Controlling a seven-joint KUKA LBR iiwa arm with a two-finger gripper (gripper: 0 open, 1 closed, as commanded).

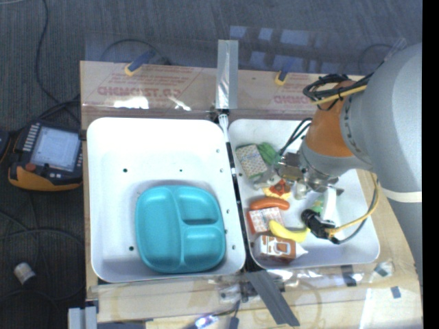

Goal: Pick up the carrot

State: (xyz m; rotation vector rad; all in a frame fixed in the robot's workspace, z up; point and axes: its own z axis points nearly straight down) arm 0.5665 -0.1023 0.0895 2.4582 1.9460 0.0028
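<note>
The carrot [269,202] is a short orange piece lying flat in the right bin [357,247], near its left wall. My gripper [289,177] is down inside this bin, just above and to the right of the carrot, under the orange wrist band. A small red-orange bit [278,188] shows right below the gripper, touching the carrot's upper edge. I cannot tell whether anything is held.
A yellow banana [289,232], a red-and-white packet [260,219] and a brown box [275,248] crowd the bin in front of the carrot. A grey-green packet [250,160] lies behind it. The left bin [110,142] holds a teal divided plate [182,228].
</note>
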